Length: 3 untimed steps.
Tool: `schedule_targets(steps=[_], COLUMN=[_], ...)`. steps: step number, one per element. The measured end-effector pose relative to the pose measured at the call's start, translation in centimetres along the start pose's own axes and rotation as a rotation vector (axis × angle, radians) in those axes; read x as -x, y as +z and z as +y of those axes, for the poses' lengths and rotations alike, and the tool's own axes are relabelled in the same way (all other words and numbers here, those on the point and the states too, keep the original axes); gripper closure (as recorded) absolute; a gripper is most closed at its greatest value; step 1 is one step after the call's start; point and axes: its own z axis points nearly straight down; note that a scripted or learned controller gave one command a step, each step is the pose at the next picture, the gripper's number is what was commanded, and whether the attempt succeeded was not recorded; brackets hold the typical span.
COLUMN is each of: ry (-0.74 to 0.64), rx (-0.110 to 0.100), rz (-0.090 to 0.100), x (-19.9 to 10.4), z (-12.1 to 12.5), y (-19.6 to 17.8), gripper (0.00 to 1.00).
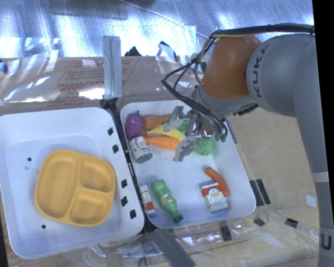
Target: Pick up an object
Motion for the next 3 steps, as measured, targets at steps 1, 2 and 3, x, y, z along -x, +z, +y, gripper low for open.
schedule_targets(steps=[1,2,3], ry=[-0.084,0.029,0.019], rx=[-0.002,-0.001,-0.003], rz=[0.004,0.002,-0.004], x=[-6.9,-10.7,-10.3], z=[-3.9,-6.1,-5.8], y=[-1.4,4.5,3.4], gripper=[0.00,0.00,1.00])
